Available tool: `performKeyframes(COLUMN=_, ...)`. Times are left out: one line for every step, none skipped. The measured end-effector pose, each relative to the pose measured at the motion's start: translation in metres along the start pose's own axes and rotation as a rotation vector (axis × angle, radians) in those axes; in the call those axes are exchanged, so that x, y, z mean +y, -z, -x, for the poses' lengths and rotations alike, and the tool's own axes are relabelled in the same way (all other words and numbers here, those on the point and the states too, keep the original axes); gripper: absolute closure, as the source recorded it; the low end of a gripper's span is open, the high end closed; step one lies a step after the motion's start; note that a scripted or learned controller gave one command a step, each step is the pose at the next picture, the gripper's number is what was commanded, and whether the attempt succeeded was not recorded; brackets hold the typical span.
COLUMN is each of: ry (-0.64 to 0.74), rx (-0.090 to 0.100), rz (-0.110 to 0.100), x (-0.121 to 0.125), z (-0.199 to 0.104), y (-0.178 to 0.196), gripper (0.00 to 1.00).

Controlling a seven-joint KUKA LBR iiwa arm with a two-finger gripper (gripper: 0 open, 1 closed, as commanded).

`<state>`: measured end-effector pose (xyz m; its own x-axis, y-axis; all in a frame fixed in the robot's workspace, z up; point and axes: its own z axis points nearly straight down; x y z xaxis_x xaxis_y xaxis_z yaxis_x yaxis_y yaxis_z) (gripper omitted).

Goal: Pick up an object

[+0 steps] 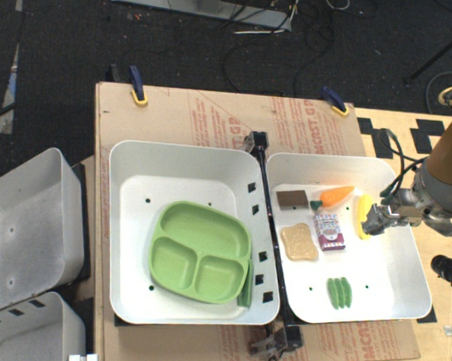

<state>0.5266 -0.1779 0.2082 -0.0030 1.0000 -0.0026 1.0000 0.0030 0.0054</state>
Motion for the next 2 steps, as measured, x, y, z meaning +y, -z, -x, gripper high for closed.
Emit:
performKeyframes(ry=0.000, rx=0.000, rz=0.000, x=0.002, z=0.008, y=0.060, gripper=1.00)
performKeyframes(ry=0.004, rx=0.004, rz=-0.006, x=-0.003, z=-0.040, y=0.064, gripper=1.00)
